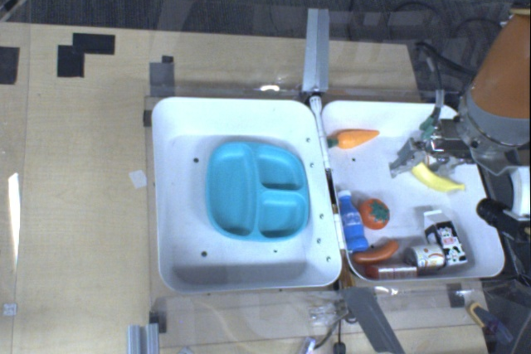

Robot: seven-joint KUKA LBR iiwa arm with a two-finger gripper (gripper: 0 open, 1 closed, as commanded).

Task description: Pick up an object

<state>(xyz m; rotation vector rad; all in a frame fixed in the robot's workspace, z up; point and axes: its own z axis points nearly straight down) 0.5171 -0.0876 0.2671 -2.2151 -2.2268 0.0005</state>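
Note:
My gripper [412,159] hangs over the upper right part of the right bin [377,182], just left of a yellow banana [437,178]. Its fingers look spread, with nothing between them. An orange carrot [353,139] lies at the bin's top left. Lower down sit a blue bottle [352,221], a red tomato-like toy [374,213], a red sausage [376,250], a small can [426,259] and a black-and-white carton [443,235].
The left bin [178,203] holds a blue divided plate [255,189]. A grey metal post [316,50] stands behind the divider between the bins. Cables lie on the dark floor at the back. The arm's orange band [508,62] fills the right edge.

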